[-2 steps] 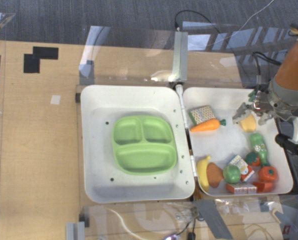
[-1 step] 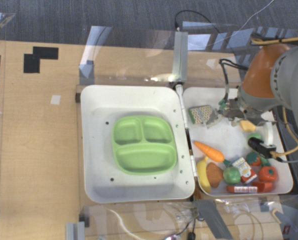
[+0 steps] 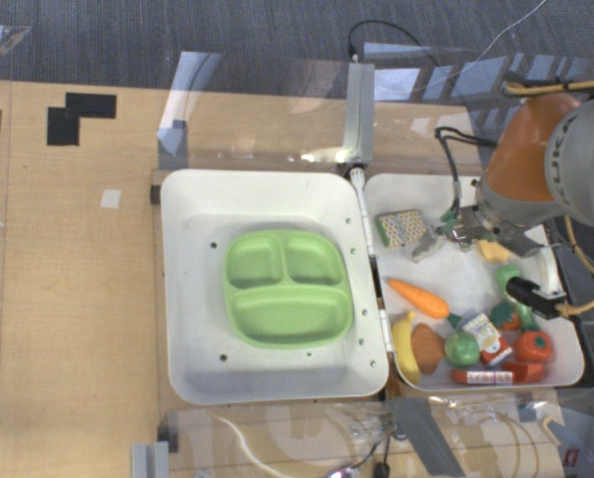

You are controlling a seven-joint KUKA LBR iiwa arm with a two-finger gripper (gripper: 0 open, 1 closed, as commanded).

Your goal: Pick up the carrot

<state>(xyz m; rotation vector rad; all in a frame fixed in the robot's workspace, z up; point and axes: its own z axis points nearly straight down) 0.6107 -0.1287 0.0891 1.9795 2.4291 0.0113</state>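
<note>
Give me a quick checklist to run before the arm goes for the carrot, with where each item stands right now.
1. Carrot in sight, lying in the right bin: ok.
2. Carrot top uncovered: ok.
3. Room around it: not ok, the banana and a brown toy sit close below its thick end.
4. Gripper over the carrot: not ok, it sits up and to the right.
5. Jaws open: cannot tell.
6. Carrot between the jaws: not ok.

Quick count: two white bins (image 3: pixel 177 267) side by side. One green tray (image 3: pixel 287 289), three compartments, well left of the claw (image 3: pixel 439 239). One carrot (image 3: pixel 418 298) just below it. One banana (image 3: pixel 404 348), two tomatoes (image 3: pixel 534 347) approx., further down.
</note>
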